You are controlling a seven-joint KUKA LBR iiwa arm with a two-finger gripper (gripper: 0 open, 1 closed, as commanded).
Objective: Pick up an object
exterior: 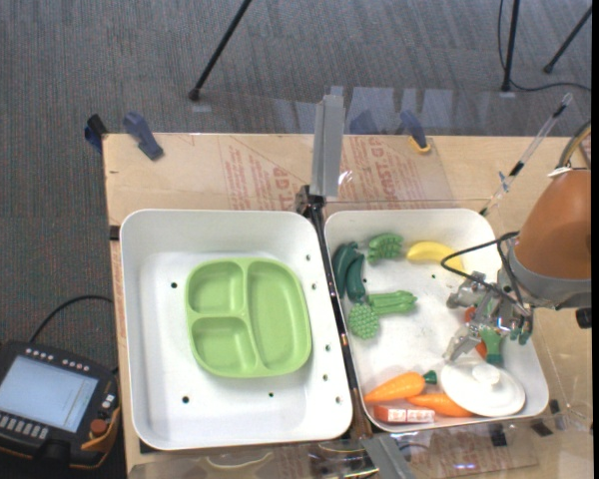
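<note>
Several toys crowd the right bin (434, 216), and your pincer (479, 329) hangs low among them, at the bin's right side, just above and beside the white lid-like disc (484, 387). From this slanted view I cannot tell how the pincer is set, released or clenched, and nothing can be seen caught in it; a small red and green piece (489, 345) lies right under the metal, too hidden to name. Treat the pick as not yet made. The nearest candidates are that small piece directly beneath the pincer, the white disc just in front of it, and the two carrots (411, 392) in front and to its left, touching the disc's edge. The yellow banana (429, 252) sits behind the pincer toward the far wall, and the green brush-like toy (381, 307) lies well to its left, near the dark green cucumber (347, 267). To do this step well, you should settle on one thing only: the disc is flat and wide and will likely slip, so the small piece or a carrot seems the better bet. Come straight down, centre over the narrow axis, and keep clear of the bin's right wall, which is close. The green divided plate (248, 317) in the left bin (140, 267) is far off to the pincer's left and needs no attention.
</note>
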